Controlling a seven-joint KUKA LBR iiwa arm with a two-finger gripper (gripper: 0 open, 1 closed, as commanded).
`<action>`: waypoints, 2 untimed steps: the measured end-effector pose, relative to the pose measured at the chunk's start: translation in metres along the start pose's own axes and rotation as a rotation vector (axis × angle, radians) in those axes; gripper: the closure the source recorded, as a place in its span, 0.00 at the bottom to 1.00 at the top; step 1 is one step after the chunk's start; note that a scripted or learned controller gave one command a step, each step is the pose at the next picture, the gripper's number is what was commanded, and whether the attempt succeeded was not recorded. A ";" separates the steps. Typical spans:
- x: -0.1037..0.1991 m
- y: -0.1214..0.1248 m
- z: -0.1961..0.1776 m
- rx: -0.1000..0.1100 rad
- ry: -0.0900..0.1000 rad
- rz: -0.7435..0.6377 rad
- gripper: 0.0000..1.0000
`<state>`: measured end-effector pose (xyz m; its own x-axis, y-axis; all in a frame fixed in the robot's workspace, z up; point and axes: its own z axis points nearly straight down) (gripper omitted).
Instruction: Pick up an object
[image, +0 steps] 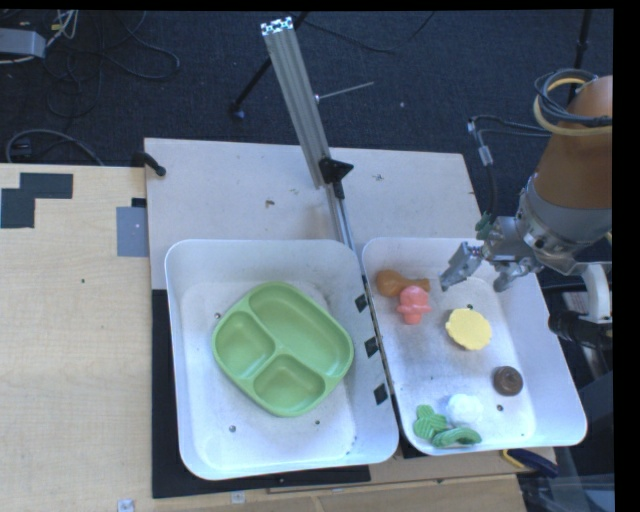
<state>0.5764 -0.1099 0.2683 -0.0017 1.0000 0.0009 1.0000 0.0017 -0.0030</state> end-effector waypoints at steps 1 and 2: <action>-0.001 0.000 0.000 -0.001 0.000 0.003 0.00; -0.008 -0.005 0.048 0.005 0.000 0.002 0.00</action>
<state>0.5714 -0.1181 0.2200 0.0007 1.0000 0.0010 1.0000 -0.0007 -0.0083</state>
